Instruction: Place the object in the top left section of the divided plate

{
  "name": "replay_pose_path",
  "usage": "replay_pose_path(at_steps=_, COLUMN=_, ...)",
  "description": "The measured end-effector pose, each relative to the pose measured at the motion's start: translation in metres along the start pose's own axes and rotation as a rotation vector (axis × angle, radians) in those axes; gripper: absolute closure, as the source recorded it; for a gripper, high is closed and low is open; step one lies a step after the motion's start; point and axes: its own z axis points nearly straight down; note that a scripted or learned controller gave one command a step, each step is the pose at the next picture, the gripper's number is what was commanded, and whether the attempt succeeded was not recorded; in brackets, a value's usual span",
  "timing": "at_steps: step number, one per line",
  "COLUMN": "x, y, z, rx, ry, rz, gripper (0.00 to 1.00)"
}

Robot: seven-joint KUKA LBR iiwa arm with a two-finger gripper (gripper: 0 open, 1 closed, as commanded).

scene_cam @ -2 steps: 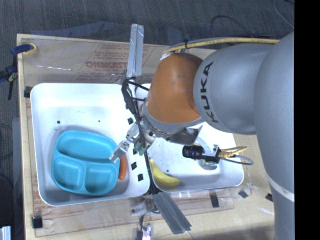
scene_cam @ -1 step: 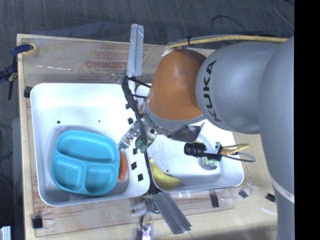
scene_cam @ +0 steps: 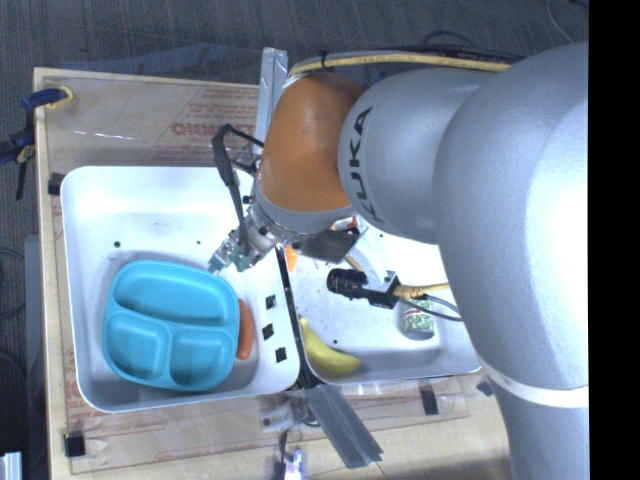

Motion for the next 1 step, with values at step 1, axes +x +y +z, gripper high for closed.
replay_pose_path(at_steps=1, x=0.0000, y=0.0007, z=-0.0102, rx=0.000, ry=0.000, rz=-0.006, gripper=1.00)
